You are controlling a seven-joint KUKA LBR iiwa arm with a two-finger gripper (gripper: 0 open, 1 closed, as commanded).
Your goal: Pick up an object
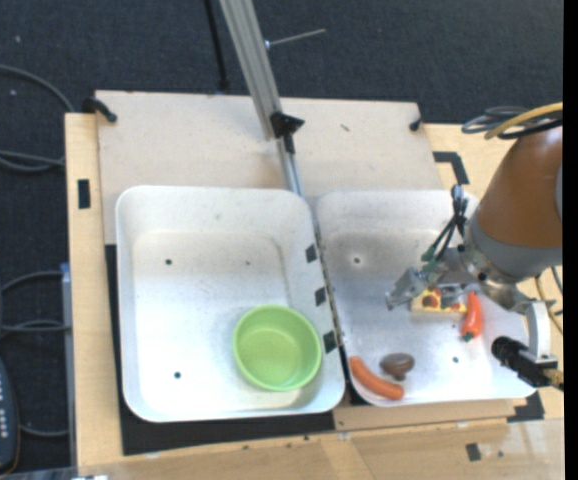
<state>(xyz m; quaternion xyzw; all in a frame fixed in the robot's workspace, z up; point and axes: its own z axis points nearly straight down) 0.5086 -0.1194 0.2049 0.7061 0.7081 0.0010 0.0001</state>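
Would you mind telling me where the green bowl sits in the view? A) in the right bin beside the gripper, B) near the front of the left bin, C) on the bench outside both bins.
B: the green bowl rests inside the left bin, toward its front edge and close to the divide with the right bin.

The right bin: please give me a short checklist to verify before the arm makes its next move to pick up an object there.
1. Objects available in the right bin: ok; an orange sausage-like piece, a brown lump, a yellow block and an orange piece lie there.
2. Gripper over the right bin: ok.
3. Jaws open or shut: cannot tell.
4. Object held: cannot tell.
5. Green bowl out of the way: ok; it sits in the left bin.
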